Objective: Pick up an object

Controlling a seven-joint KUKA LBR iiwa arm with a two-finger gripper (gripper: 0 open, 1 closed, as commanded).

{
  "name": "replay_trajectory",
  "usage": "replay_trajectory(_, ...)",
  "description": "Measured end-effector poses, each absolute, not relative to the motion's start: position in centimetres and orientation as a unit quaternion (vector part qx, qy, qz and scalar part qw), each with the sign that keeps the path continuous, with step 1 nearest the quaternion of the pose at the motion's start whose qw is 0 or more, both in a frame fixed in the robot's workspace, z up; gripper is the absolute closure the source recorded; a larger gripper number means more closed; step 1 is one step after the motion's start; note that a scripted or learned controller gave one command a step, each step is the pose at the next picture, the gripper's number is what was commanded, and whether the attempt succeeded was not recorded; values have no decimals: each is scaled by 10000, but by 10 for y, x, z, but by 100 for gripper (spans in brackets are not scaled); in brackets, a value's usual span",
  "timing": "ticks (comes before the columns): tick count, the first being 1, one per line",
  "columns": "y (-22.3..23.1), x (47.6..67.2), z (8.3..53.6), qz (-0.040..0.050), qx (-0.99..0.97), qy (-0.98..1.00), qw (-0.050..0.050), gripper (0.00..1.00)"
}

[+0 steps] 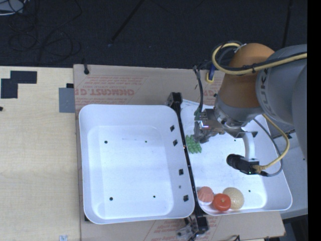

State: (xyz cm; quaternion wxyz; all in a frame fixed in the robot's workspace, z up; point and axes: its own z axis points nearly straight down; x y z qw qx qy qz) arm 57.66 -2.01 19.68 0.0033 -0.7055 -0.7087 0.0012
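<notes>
- Objects for picking sit in the right bin (281,195), smooth white plastic; the left bin (100,129) alongside is the same.
- Arm (251,84) reaches in from the right, bent down, end effector (203,129) low by the dividing edge; open or closed, cannot tell.
- Knobbly green piece (193,145) just beside it.
- Pink (204,194), red (221,202) and beige (234,197) rounded items cluster in the near corner.

bins (100,119): white
arm (281,79): grey, orange band
leafy object (193,145): green
round object (221,202): red
ball (234,197): beige
bench (35,159): pale wood
</notes>
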Motion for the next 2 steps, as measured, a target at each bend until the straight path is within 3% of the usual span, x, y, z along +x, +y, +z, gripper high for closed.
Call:
replay_trajectory(1,-27,496,221,24,-7084,-7058,35,100)
replay_trajectory(2,18,526,328,-40,-7049,-7093,-29,100)
